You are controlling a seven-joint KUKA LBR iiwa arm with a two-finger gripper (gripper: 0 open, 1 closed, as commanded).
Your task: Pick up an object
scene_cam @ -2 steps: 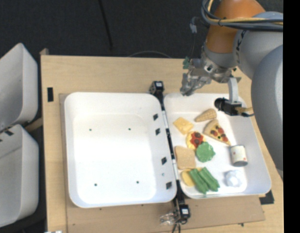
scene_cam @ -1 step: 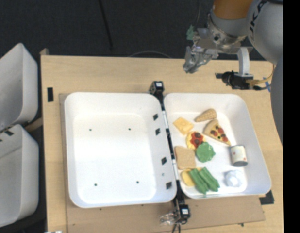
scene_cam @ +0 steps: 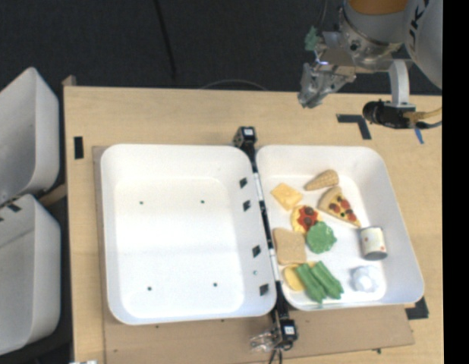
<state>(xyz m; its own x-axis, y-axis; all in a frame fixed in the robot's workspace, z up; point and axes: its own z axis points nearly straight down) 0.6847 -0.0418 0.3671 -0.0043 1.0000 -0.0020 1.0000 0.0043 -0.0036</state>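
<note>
In the right bin (scene_cam: 394,180), near edge first: green beans (scene_cam: 319,280), toast slice (scene_cam: 289,246), small can (scene_cam: 372,243), then pizza slice (scene_cam: 338,205) and bread roll (scene_cam: 322,179). Beyond the bin's far rim, gripper (scene_cam: 316,89) hangs above the bench, nothing visibly held; jaw opening cannot be judged.

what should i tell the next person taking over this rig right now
End effector: raised above the bench beyond the far edge of the right bin, nothing seen between its fingers; whether they are open or shut cannot be told.
Things: all in the right bin. Pizza slice, yellow cheese square, tan bread piece, toast slice, green leafy piece, green beans, small can, whitish lump.
Left bin: sits beside the right one.
Done: no pick shown.
Left: bring the arm down over the right bin, grasp one item, lift it.
</note>
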